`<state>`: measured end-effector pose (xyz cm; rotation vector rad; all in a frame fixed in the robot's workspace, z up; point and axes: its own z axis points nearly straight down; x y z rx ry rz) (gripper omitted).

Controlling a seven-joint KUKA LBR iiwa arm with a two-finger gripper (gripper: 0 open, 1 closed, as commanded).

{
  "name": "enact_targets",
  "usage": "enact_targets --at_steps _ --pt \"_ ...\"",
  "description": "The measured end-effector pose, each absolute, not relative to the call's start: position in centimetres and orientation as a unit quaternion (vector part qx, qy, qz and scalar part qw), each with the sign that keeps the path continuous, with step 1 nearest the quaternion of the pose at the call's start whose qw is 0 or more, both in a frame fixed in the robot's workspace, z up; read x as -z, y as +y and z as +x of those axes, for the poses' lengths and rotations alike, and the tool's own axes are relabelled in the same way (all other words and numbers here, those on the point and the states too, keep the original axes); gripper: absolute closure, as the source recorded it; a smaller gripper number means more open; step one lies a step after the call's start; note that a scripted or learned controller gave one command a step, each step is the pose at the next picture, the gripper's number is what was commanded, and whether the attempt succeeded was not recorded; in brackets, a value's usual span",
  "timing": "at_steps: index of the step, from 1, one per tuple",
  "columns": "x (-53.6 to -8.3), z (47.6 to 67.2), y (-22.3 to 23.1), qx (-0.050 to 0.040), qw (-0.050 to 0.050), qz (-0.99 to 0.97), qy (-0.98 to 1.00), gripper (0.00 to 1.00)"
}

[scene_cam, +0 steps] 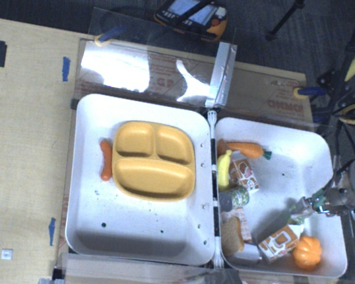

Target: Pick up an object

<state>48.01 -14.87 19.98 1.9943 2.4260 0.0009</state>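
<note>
The gripper [305, 208] hangs over the right side of the right bin [297, 142], just above a small carton [280, 243] printed orange and white; whether its fingers are open or shut cannot be told, and nothing can be seen between them. The carton lies tilted, its long axis running from lower left to upper right, its upper end toward the gripper. Touching its right side sits a small orange pumpkin [307, 253].

Along the left wall of the same bin, a carrot [244, 148] lies almost level at the top, green end pointing right. Below it a yellow banana [224, 170] stands nearly upright in the view, beside a second printed carton [244, 174]. Under these come a dark green can [237, 198] and a brown bread-like piece [233, 232], its long axis running top to bottom.

The left bin [88, 157] holds a yellow divided plate [154, 160] with three compartments, and a red sausage [106, 159] lying lengthwise just beside its left edge.

Both bins rest on a pale wooden bench [13, 145] marked with black and blue tape. Beyond it, on dark carpet, lies a handheld control pendant [190, 11].
</note>
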Motion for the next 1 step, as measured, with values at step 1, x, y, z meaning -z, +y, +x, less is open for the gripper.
enact_targets --at_steps 1 --pt "-23.55 48.00 -6.34 -0.0003 0.001 0.662 0.750 1.00"
